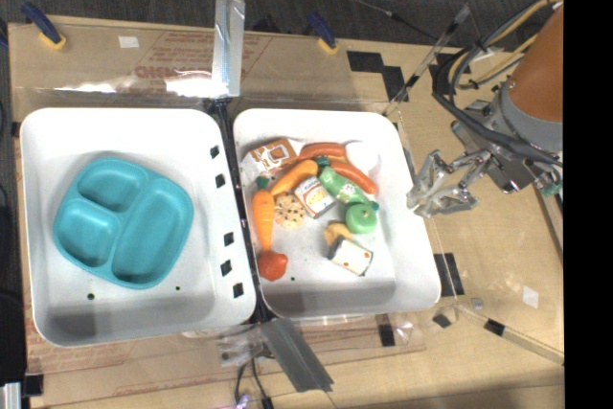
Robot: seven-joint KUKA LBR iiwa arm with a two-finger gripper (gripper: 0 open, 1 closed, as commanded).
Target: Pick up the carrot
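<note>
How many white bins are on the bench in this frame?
2. The left bin holds a teal divided plate; the right bin holds the carrot and other toy foods.

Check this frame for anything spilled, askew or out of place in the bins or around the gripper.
Nothing stands out. The toy food, including the carrot, lies jumbled but inside the right bin; the teal divided plate sits flat in the left bin. The gripper hangs just outside the right bin's right rim.
</note>
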